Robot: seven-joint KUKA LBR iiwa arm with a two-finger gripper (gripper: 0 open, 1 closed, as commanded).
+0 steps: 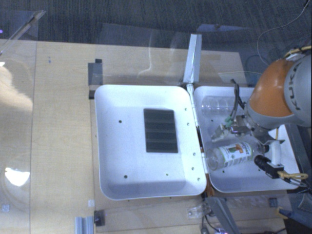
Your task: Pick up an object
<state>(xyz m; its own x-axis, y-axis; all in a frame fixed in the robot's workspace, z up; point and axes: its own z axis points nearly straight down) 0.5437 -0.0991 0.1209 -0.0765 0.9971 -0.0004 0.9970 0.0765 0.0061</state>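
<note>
The task is at an early stage: nothing is lifted, and every object lies on a bin floor. The arm (275, 94) reaches into the right bin (292, 152) and the fingers (225, 129) sit low over its middle, pointing toward the wall shared with the left bin (112, 145). From this slanting view I cannot tell whether the fingers are released or clenched. Their tips are small and blur into the pale floor, and nothing shows between them.

The likeliest target is the labelled bottle (231, 155). It lies on its side just beside the fingers, toward the near edge of the bin, with its clear end facing the shared wall. I cannot say whether it touches the fingers, though it looks slightly apart. A clear plastic container (217, 104) lies near the fingers on the opposite side, against the far wall, and is hard to make out against the white. A dark ribbed block (161, 130) lies flat in the middle of the left bin, well apart from the fingers and across the shared wall.

By my judgement the approach is done and the rest remains: closing on one object, raising it clear of the floor and keeping hold. The bottle is round and on its side, so it may roll or slip away if the fingers meet it off centre. The clear container looks light and easily pushed.
</note>
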